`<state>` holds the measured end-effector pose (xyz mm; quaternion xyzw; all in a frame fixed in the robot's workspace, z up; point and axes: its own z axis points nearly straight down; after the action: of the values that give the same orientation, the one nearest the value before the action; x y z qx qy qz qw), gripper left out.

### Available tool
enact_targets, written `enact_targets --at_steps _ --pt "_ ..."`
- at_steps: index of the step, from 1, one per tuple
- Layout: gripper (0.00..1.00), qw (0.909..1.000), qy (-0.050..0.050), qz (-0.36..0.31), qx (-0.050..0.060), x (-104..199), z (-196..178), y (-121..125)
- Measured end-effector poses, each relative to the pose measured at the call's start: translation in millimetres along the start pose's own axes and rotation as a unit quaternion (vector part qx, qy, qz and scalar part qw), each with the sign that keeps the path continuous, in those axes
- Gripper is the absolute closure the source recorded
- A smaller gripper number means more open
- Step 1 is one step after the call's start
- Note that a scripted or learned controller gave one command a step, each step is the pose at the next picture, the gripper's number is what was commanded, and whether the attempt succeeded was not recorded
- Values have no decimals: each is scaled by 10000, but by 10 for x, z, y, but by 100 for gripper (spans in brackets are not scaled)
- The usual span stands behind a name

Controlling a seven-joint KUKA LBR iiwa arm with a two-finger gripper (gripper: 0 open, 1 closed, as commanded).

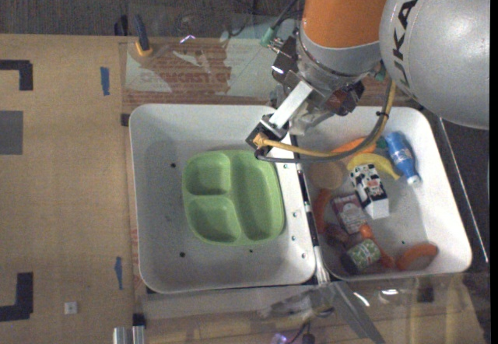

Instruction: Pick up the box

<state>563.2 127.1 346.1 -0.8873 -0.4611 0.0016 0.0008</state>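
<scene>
The box [369,189], a small white carton with black patches, lies in the middle of the right bin [451,202], just below a yellow banana [372,163]. My gripper [341,101] hangs under the orange-banded wrist over the far left corner of that bin, up and left of the box and apart from it. The wrist hides most of the gripper. Nothing shows between it and the box.
The right bin also holds a blue bottle [401,156], a tan round thing [327,174], a dark red packet [348,213], a green-labelled can [362,254] and an orange piece [419,255]. A green divided tray [232,198] lies in the left bin [152,179].
</scene>
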Motion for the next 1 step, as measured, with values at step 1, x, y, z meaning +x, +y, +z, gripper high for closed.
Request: enact_targets --at_steps 1 --pt "100 9979 11 -642 -14 1093 277 -163"
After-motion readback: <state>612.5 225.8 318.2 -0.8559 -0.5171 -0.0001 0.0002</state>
